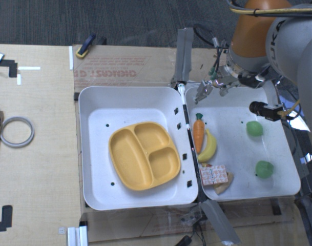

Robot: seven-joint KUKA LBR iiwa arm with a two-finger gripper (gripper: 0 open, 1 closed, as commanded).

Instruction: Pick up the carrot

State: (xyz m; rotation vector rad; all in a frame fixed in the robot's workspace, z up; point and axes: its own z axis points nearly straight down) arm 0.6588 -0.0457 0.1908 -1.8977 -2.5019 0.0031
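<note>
The carrot (198,132) lies in the right bin (278,188), seemingly touching the banana (209,146).

I see even, bright overhead light with soft, short shadows. The white bins (89,152) glare a little toward 6 o'clock. The arm (278,29) at 1 o'clock looks soft and slightly blurred. The dark floor at 12 o'clock is dim. The bench's edges bend slightly.

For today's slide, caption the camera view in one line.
Carrot lies against banana in the right bin; gripper hovers above its far-left corner.
</note>
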